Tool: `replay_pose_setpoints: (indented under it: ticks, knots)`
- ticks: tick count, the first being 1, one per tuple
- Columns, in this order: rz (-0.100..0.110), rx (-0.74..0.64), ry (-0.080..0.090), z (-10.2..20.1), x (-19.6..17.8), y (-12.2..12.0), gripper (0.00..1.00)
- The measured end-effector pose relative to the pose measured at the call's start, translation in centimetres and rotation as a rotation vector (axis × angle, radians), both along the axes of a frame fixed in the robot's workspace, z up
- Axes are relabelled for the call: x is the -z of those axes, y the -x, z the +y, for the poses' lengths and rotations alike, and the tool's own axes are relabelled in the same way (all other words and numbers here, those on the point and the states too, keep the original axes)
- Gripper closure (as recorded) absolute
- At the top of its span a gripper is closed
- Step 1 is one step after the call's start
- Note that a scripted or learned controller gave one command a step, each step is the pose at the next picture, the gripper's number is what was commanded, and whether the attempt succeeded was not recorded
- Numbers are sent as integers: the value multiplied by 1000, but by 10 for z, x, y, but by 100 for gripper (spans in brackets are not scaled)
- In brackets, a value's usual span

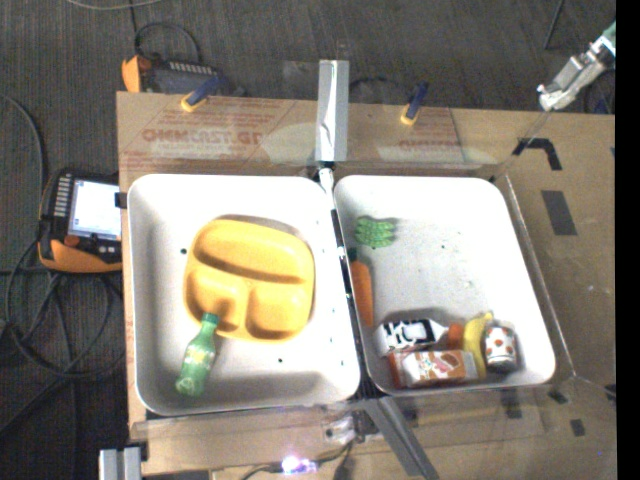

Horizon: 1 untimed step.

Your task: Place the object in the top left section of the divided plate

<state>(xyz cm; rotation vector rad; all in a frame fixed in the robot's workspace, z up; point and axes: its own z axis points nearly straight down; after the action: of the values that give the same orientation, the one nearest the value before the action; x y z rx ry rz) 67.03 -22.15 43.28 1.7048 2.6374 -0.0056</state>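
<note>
Our gripper point(572, 76) hangs up in the far corner, outside both bins, and we cannot tell if it is wide or narrow. We see nothing in it.

The task does not name its object. We think it may be the green bottle point(197, 356), which lies on its side in the left bin point(140, 298), very far from the gripper. Its top end touches the edge of the yellow divided plate point(205, 268). The plate has 3 sections and sits in the middle of that bin.

We think the bottle is light, hard and smooth, so it could roll or slip. The best place to grab it looks like across its fat middle.

The bin wall is close beside the bottle on the side away from the gripper, so room is tight there. Above the plate there is lots of open room.

The right bin point(450, 208), nearer the gripper, holds a carrot point(362, 290), a can point(500, 346) and some packs. The wall between the 2 bins must be crossed up high.
</note>
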Motion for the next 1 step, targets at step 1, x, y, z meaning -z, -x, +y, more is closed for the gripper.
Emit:
replay_pose_setpoints:
  ticks: [1]
  knots:
    - [1,-168,-2,0,151,2,100]
